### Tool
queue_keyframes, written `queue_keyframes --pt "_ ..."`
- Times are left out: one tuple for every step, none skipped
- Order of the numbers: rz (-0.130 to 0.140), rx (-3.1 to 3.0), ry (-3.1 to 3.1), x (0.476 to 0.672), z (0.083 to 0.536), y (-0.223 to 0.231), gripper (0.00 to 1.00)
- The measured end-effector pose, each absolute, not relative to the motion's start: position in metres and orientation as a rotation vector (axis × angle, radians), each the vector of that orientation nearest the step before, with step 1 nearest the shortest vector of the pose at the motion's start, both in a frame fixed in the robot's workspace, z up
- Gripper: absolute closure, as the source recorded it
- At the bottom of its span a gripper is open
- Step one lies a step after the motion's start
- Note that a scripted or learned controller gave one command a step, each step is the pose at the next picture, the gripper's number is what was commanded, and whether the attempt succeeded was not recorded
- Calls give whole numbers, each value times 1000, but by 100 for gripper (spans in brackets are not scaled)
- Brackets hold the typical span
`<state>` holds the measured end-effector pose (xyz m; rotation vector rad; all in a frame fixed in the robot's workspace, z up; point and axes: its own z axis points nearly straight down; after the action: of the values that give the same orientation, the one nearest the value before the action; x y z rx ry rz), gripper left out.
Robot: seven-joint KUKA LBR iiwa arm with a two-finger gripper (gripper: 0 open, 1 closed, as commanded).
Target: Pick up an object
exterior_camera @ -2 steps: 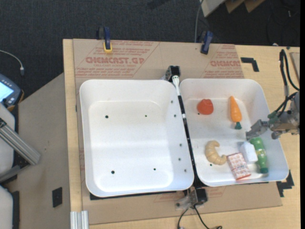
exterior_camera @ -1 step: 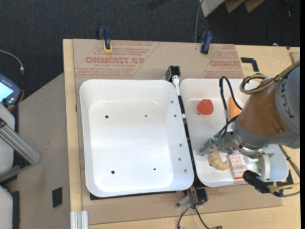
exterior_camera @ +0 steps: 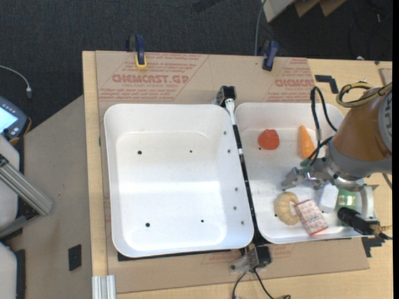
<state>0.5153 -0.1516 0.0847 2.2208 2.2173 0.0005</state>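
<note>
Dark carpet surrounds the cardboard-topped worktop [exterior_camera: 187, 67] and its two white plastic bins. Low in the right bin [exterior_camera: 274, 229], the end effector [exterior_camera: 298, 177] hangs; whether it is apart or together I cannot tell. Just below it lies a round, pale, crusty bun [exterior_camera: 287, 207], beside a flat printed packet [exterior_camera: 310, 217].
</note>
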Motion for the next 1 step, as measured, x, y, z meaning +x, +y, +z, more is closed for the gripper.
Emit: queue_keyframes --pt "12 2211 2209 481 262 -163 0"
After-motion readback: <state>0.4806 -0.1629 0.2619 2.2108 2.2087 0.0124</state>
